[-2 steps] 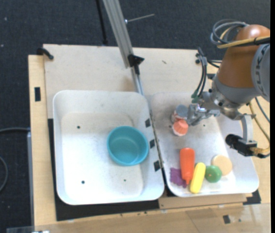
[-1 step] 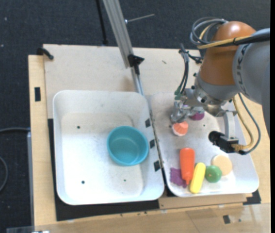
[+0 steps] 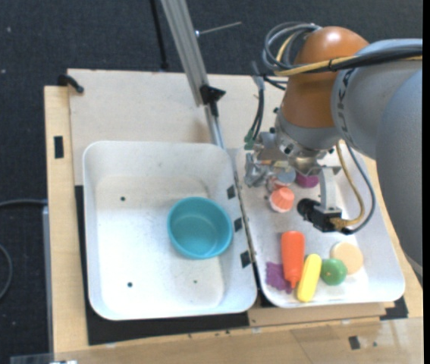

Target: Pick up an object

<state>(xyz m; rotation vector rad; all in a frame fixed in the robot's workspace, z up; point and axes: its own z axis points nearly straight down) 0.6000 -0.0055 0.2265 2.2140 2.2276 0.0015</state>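
My gripper (image 3: 266,174) hangs low over the far left part of the right bin (image 3: 385,241), under the orange-banded wrist. Just below and to its right lies a small salmon-pink round piece (image 3: 281,200); I cannot tell whether the gripper touches it. A purple thing (image 3: 307,179) peeks out from under the wrist. Toward the bin's near side lie an orange cylinder (image 3: 292,253), a yellow banana-shaped piece (image 3: 309,277), a green ball (image 3: 333,272), a tan round piece (image 3: 348,255) and a purple scrap (image 3: 277,277).
The left bin (image 3: 108,173) holds a teal bowl (image 3: 199,227) near its right wall. A slanted metal pole (image 3: 192,59) rises behind the bins. The arm's grey bulk covers the right bin's far right side.
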